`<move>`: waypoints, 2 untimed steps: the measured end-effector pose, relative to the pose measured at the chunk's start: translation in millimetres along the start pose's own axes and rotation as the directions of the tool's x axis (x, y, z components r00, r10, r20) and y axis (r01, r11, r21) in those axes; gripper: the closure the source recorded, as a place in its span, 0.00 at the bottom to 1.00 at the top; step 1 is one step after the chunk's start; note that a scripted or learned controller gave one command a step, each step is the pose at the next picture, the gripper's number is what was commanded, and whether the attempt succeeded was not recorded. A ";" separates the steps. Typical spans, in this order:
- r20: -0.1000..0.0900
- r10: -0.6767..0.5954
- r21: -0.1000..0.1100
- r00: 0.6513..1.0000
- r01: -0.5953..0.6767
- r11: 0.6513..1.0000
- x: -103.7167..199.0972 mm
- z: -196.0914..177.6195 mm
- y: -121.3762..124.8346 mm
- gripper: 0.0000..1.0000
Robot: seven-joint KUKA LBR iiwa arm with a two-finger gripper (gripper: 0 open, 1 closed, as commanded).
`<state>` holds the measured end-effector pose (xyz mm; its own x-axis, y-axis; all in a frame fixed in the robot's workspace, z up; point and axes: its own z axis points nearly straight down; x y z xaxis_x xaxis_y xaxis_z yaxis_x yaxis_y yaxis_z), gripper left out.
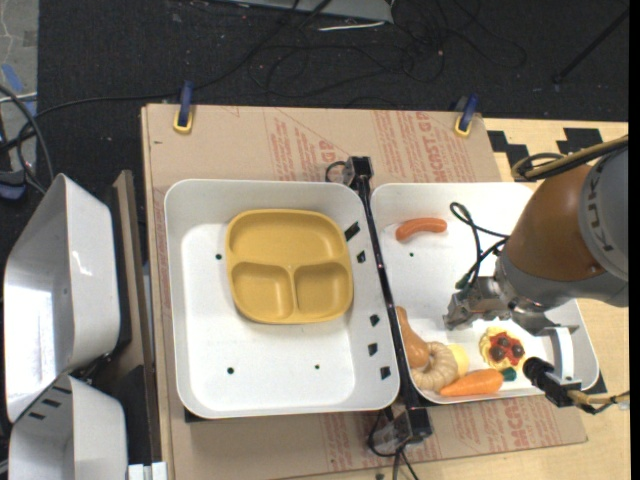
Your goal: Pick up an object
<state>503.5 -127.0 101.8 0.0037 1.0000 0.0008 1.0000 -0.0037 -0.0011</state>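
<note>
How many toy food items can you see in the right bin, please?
5: a sausage near the back, a pizza slice by the gripper, and a drumstick, shrimp and carrot at the front. The arm may hide others.

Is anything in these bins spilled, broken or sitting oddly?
Nothing looks spilled or broken. The yellow divided plate lies flat in the left bin. In the right bin, a sausage lies apart, while the carrot and other toy foods crowd the near corner beside the gripper.
</note>
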 end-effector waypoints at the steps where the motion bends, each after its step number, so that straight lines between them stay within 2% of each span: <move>1: 0.002 -0.003 -0.006 1.000 0.003 1.000 -3.6 -59.7 -5.5 1.00; 2: 0.002 -0.007 -0.007 1.000 0.007 1.000 1.8 -114.4 -12.3 1.00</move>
<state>491.3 -125.2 216.3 -0.0030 1.0000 -0.0014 1.0000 0.0030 0.0059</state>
